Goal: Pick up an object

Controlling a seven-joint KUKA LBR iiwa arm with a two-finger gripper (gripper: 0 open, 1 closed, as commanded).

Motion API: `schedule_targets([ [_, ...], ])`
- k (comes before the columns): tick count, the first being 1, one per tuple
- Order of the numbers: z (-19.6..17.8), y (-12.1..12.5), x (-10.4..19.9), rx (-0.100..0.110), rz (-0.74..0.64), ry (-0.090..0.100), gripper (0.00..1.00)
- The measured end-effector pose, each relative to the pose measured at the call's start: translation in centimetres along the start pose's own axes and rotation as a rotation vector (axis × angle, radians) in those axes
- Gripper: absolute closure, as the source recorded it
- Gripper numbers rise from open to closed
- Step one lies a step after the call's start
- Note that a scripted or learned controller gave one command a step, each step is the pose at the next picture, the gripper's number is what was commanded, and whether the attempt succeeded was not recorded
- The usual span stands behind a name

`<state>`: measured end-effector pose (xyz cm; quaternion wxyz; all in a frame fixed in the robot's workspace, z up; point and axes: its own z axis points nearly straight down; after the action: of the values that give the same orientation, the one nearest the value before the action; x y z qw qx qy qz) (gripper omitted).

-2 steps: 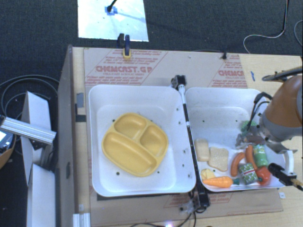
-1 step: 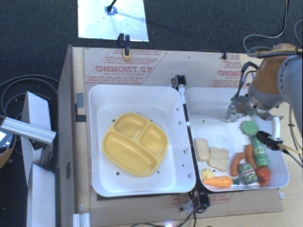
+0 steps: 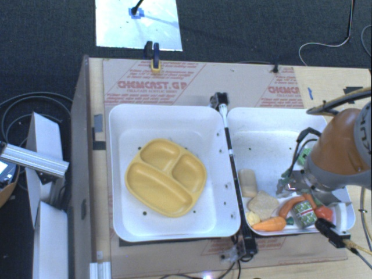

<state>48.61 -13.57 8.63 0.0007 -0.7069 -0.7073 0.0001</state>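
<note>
Arm low over the right bin, toy food heaped just in front of the wrist.

Arm covers the right bin; gripper sits at the pile's edge, jaw state cannot be told. Left of it: tan bread slice and pale block. Below-left: carrot, long axis roughly across the bin. Green-labelled can just beneath. Yellow divided plate well apart in the left bin.

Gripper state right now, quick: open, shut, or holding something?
Gripper: cannot be told. It sits low in the right bin beside the toy food, with the wrist blocking the view.
</note>
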Motion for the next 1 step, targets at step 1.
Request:
schedule_targets([
  [1,-10.24,8.35,-5.48,-0.007,-0.003,-0.003,0.0],
])
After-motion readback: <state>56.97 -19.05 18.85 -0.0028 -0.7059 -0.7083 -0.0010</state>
